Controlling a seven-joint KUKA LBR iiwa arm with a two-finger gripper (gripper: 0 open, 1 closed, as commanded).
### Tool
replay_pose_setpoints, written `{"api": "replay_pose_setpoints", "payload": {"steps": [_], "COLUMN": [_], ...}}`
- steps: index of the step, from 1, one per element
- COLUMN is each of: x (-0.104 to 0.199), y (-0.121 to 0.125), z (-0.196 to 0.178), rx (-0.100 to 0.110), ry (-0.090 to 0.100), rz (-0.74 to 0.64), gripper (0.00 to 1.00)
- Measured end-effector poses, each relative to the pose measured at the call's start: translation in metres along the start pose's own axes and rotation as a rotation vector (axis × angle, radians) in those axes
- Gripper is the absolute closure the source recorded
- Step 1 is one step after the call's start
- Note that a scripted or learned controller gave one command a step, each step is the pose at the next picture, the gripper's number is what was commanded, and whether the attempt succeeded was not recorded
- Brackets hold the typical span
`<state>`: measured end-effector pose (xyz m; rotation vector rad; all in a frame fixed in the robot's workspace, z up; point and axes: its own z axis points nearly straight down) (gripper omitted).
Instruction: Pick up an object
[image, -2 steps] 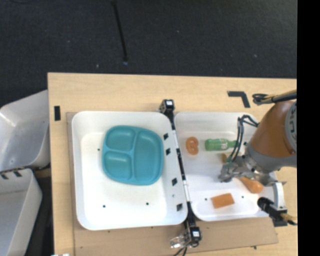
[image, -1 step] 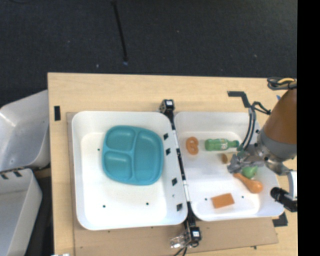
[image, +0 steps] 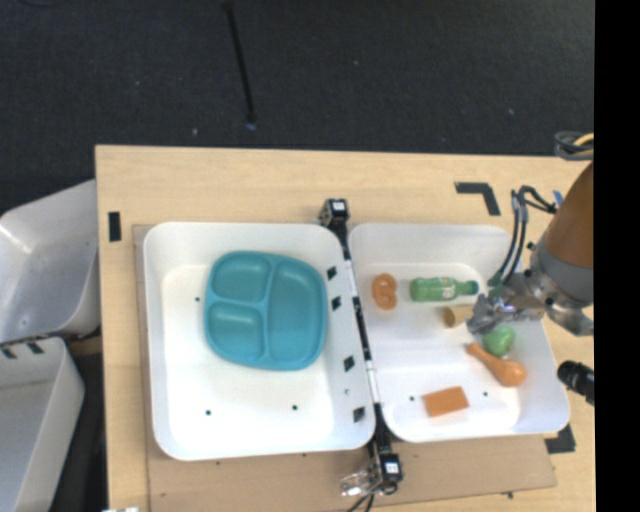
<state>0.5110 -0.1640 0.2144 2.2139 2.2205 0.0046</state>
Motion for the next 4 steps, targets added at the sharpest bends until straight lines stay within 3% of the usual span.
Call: {"api": "replay_pose_setpoints", "payload": {"steps": [1,4], "x": [0.058,0.207], "y": [0.015,0.049], "z": [-0.013,-0.004], "rx": [0.003,0.005], "ry": [0.003,0.004], "rz": [-0.005,-0.005], "gripper": [1.0,1.0]}}
